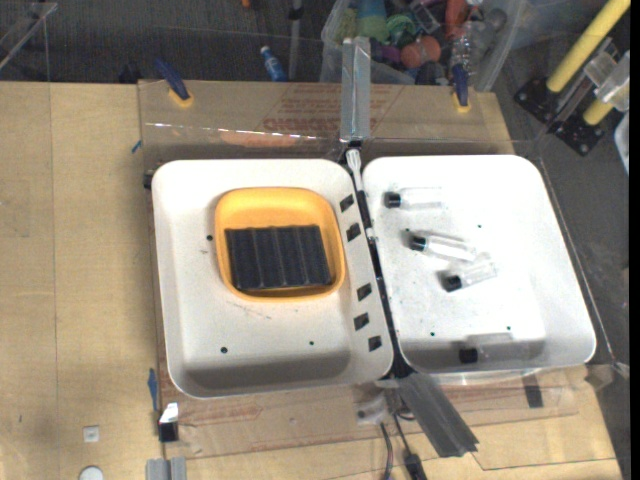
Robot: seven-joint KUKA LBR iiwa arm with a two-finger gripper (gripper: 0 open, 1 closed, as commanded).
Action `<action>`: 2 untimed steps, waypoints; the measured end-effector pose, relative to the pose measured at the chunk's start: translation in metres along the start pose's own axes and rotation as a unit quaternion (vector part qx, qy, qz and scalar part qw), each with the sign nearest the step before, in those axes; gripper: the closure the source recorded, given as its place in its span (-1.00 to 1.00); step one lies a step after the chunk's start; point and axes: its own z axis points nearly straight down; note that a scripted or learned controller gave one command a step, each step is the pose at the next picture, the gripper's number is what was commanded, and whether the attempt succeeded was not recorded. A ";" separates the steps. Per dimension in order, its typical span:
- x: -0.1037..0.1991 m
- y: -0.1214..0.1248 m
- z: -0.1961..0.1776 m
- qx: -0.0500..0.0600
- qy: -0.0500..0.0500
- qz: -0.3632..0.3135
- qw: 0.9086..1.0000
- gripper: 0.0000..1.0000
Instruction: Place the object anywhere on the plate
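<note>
An orange-yellow plate with a dark ribbed insert sits in the left bin. In the right bin lie three clear plastic tubes with black caps: one near the back left, one in the middle, and one just in front of it, lying at a slant. All three rest flat on the bin floor, apart from the plate.
A grey divider bar runs between the two bins. A small dark block sits at the right bin's front rim. A clear box of colourful toys stands behind the bench. The wooden bench surrounds the bins.
</note>
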 end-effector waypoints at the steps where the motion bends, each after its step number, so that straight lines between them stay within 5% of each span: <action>1: 0.000 0.000 0.000 0.000 0.001 -0.053 0.999 1.00; 2: 0.003 -0.005 0.000 0.000 0.002 -0.234 0.972 1.00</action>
